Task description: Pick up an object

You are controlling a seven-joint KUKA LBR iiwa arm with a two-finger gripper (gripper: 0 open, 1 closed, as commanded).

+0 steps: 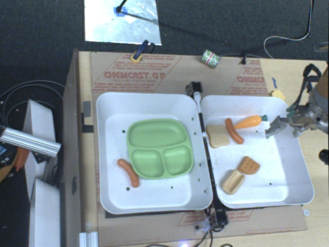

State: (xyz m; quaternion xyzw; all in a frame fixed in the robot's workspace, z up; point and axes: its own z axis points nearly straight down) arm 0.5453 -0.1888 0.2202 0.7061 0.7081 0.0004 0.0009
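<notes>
Carrot [248,121]: orange with a green tip, lies near the far wall of the right bin [295,176], lengthwise across the bin; it is the item nearest the jaws, its green end just left of them and apart from them.
Right sausage [234,130]: reddish, slanted, just below the carrot's left end, its lower part touching or overlapping the bread slice [218,136].
Bread slice: pale tan, against the right bin's left wall.
Waffle piece [249,165]: orange-brown, grid-marked, lower middle of the right bin, touching the bread roll [233,181] below and left of it.
Gripper [273,128]: over the right bin's upper right part, at the end of the arm [313,112] reaching in from the right; one dark finger points left toward the carrot's green tip.
Jaws: nothing seen between them; whether wide or narrow, cannot tell.
Left bin [110,153]: holds a green divided plate [159,148] at centre, and a second sausage [128,172] just beside the plate's lower left corner.
Tabletop [226,71]: brown printed board under both bins; a small green and white roll [210,58] lies at its far edge.
</notes>
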